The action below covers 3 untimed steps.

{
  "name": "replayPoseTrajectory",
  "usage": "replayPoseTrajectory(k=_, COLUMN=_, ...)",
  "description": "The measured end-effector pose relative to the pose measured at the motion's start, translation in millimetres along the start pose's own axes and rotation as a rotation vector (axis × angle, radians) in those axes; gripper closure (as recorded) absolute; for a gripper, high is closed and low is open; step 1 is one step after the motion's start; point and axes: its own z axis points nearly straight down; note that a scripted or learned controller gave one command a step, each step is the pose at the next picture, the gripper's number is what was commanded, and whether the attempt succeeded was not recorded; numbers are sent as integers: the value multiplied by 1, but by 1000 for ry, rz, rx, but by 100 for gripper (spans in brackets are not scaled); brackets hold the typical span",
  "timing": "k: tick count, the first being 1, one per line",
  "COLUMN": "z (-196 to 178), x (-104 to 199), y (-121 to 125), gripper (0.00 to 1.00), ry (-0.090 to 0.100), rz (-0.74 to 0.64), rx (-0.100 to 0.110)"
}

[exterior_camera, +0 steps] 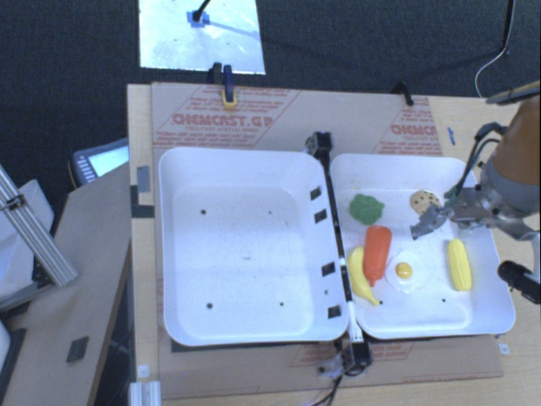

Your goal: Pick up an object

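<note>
The right bin point(486, 311) holds several toy foods: a green leafy piece point(366, 208), an orange carrot point(377, 254), a yellow banana point(362, 281), a fried egg point(404, 271), a yellow corn cob point(459, 265) and a speckled cookie point(422, 200). My gripper point(427, 224) hangs over the middle of this bin, between the cookie and the egg, just left of the corn. The grey arm with its orange band point(517, 155) comes in from the right. No object is seen in the gripper's hold.
The left bin point(173, 252) lies beside the right one, split off by a black-clipped divider point(331, 235). A shiny metal plate point(201, 24) lies beyond the bench. A cable point(494, 57) hangs at the upper right.
</note>
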Motion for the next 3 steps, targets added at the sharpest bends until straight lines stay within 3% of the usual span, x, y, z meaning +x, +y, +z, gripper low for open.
replayPoseTrajectory(k=1, z=86, x=54, y=-21, gripper=0, ry=5, rz=-4, rx=9)
replayPoseTrajectory(k=2, z=70, x=50, y=-18, gripper=100, ry=0, rz=1, rx=-3)
replayPoseTrajectory(k=3, z=19, x=112, y=-4, gripper=100, ry=2, rz=-8, rx=-6)
